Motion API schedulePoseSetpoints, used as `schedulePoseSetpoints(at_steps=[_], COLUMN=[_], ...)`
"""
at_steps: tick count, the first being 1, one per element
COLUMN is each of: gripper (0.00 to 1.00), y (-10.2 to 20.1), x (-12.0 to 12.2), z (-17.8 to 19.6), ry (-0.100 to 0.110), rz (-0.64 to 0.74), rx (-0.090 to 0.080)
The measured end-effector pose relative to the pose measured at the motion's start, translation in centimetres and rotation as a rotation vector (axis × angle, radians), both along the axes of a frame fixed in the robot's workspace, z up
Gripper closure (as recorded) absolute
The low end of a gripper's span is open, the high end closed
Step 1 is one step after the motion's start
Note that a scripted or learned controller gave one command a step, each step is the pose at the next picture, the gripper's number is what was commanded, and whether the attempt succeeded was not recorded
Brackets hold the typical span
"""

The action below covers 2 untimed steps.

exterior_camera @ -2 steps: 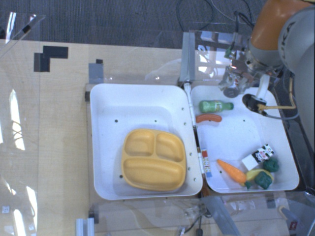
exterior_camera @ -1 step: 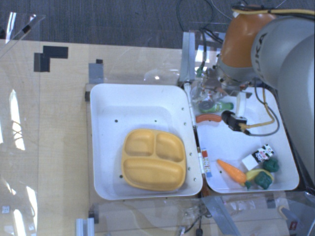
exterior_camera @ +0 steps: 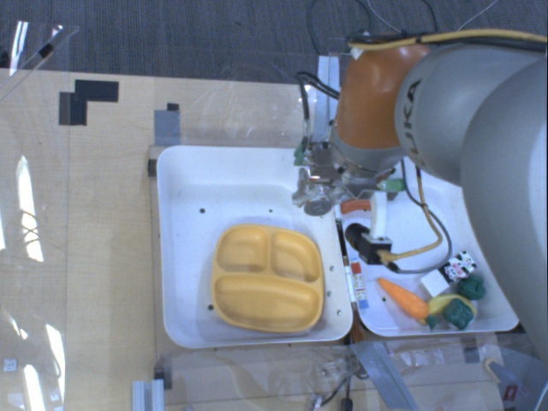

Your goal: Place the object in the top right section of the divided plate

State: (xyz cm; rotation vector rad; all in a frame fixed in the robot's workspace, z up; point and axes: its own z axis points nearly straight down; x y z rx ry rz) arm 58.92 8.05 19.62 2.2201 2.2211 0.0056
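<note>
- The yellow divided plate [exterior_camera: 267,277] lies flat in the left bin [exterior_camera: 184,229], below and a little to the left of the tool [exterior_camera: 315,197], and apart from it.
- Its top right section [exterior_camera: 295,255] is the compartment nearest the tool and lies almost straight beneath it in the view. Nothing rests in that section.
- The tool hangs over the upper right corner of the left bin, close to the wall shared by the two bins. I cannot tell whether it is apart or together, or whether it is clamped on anything.
- A small red-orange piece [exterior_camera: 355,205] shows just right of the tool, at the upper edge of the right bin [exterior_camera: 428,328].
- A pen [exterior_camera: 351,274] lies along the shared wall, below and slightly right of the tool.
- Further to the lower right of the tool, a carrot [exterior_camera: 404,300] lies tilted on the floor of the right bin.
- Past the carrot, further from the tool, are green pieces [exterior_camera: 460,313] and a white block [exterior_camera: 458,268] with dark spots, bunched together.
- The grey arm [exterior_camera: 479,118], with its orange band, rises above and to the right of the tool.
- The pale wooden worktop [exterior_camera: 86,272] extends far to the left of the tool.
</note>
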Motion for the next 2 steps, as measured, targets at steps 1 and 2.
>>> schedulePoseSetpoints(at_steps=[1,2], gripper=[1.0,0.0], y=[0.26,0.21], x=[-4.43,-4.41], z=[-1.21,-1.18], ry=[0.004,0.003], rz=[-0.208,-0.21], rx=[0.0,0.0])
